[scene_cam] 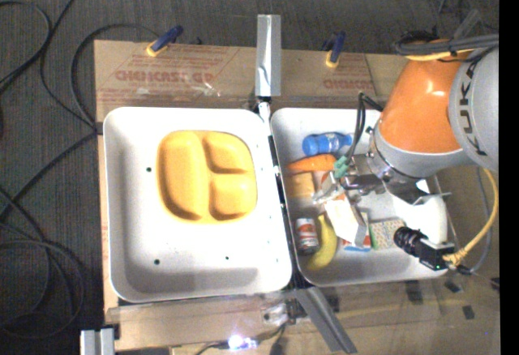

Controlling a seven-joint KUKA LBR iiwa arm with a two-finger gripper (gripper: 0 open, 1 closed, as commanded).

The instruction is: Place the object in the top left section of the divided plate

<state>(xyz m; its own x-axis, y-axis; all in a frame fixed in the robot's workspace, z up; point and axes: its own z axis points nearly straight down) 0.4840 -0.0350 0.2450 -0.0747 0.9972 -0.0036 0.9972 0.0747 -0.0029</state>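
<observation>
Plate: the yellow plate (pixel 208 176) lay in the left bin (pixel 130 264), none of its sections filled.
Gripper: the gripper (pixel 345 183) was low over the right bin's (pixel 389 264) clutter, beside the carrot (pixel 318 164); whether it was open or gripping anything could not be told.
Object: unclear which; carrot, bottle (pixel 327 142), banana (pixel 327 244) and can (pixel 306 234) all lay close by.
Bearing: the plate's top left section lay well left of the gripper, across the bins' shared wall.

The divided plate (pixel 208 176) looks like smooth matt yellow plastic; both bins (pixel 130 264) are glossy white plastic, on a brown cardboard-covered counter (pixel 195 70).
</observation>
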